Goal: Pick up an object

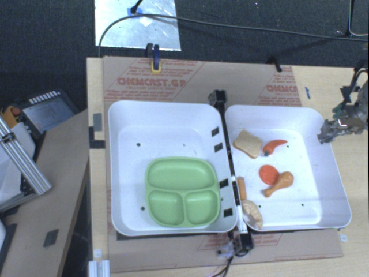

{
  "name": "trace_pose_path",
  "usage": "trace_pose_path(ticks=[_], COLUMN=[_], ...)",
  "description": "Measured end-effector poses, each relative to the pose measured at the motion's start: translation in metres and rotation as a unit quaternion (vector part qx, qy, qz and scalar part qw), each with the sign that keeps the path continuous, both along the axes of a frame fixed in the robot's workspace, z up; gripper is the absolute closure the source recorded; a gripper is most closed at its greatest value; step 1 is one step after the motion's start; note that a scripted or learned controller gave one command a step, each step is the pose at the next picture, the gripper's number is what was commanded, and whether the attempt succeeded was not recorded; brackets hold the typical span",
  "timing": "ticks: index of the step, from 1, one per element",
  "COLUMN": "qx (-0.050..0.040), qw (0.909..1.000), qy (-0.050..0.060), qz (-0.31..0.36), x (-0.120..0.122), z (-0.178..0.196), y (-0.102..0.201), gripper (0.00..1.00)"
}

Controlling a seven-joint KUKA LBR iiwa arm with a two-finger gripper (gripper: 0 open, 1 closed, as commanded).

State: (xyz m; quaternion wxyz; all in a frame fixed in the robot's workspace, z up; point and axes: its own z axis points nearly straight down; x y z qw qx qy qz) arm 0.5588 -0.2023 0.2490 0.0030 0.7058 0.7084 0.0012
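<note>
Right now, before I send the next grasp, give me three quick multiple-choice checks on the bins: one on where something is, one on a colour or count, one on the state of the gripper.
1. Where does the green divided tray lie?
A. In the left bin
B. In the right bin
C. On the bench outside both bins

2. How many compartments does the tray have?
A. Two
B. Three
C. Five

3. Where is the gripper relative to the toy foods?
A. Closed around the bread slice
B. Pressed on the drumstick
C. At the right bin's upper right rim, apart from them

Answers:
1. A: the tray sits in the left bin, toward its near edge.
2. B: one long compartment above two smaller ones.
3. C: the gripper hangs by the right bin rim, while the bread slice and drumstick lie untouched inside.
</note>
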Motion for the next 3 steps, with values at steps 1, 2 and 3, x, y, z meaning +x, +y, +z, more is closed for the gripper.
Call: trace_pose_path(ticks=[1, 2, 3], qx=[0.0006, 0.0019, 0.0016], qw=[1.0000, 1.0000, 1.0000], qy=[0.001, 0.002, 0.002], qz=[0.001, 0.003, 0.003], x=[0.001, -0.005, -0.006], z=[0.037, 0.023, 0.027], y=[0.000, 0.059, 0.110], gripper=[1.00, 1.00, 1.00])
